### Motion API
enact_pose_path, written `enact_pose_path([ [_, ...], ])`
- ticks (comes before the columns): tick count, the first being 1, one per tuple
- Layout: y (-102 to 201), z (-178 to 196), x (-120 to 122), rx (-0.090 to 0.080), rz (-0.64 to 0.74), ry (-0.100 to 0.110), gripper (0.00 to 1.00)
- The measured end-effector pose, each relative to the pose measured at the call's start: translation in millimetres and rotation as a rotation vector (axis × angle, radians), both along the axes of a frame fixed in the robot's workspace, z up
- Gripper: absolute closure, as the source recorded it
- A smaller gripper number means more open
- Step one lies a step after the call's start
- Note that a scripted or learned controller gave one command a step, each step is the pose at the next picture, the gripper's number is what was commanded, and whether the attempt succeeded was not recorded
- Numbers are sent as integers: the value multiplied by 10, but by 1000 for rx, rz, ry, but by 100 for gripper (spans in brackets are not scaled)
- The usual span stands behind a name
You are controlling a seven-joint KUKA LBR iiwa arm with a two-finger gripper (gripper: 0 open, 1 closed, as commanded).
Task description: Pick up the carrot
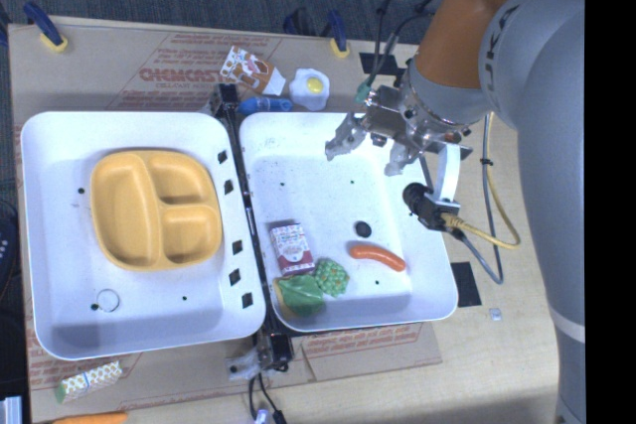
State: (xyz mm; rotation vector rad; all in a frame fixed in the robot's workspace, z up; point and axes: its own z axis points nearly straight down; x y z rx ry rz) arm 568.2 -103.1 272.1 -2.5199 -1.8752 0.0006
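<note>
Two white bins sit side by side: the left bin [40,213] and the right bin [298,129]. The left one holds one yellow divided tray [156,207]. The right one holds one carrot [377,256], one small red-and-white box [290,247] and one cluster of green toy vegetables [313,285].

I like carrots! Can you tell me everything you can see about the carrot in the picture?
The carrot is small, orange and smooth, like a plastic toy. It lies flat on the floor of the right bin, near its front right corner, stretched left to right with a slight tilt. Nothing touches it: a green toy vegetable sits just to its left, and the gripper hangs apart, farther back.
</note>
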Motion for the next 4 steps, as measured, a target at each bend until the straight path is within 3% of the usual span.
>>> enact_pose_path([
  [1,405,-814,-743,2,-120,6,0],
  [2,485,-809,-556,2,-110,3,0],
  [3,894,-809,-570,2,166,6,0],
  [4,415,-806,317,1,263,2,0],
])
